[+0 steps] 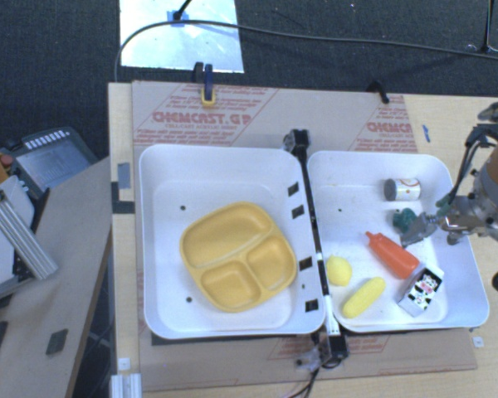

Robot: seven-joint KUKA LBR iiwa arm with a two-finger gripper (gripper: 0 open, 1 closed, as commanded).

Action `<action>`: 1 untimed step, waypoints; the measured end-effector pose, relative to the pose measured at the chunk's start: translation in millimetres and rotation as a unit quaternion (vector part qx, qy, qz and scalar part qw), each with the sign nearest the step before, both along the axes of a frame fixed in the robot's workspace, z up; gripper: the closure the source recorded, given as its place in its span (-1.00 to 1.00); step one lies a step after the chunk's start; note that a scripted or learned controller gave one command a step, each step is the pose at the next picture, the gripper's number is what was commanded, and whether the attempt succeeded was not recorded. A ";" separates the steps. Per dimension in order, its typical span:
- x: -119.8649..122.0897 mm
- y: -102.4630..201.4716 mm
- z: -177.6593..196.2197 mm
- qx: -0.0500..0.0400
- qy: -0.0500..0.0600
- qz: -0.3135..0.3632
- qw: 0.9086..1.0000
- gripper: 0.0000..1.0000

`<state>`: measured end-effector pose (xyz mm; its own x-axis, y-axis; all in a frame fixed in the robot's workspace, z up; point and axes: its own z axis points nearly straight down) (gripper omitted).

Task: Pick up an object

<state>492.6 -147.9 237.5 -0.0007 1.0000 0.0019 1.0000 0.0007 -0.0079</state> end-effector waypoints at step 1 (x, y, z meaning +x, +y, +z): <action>2.2 0.1 4.5 -0.001 -0.005 0.001 1.000 -1.00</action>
<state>494.8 -147.7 242.0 -0.0034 1.0000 -0.0001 1.0000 0.0034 0.0016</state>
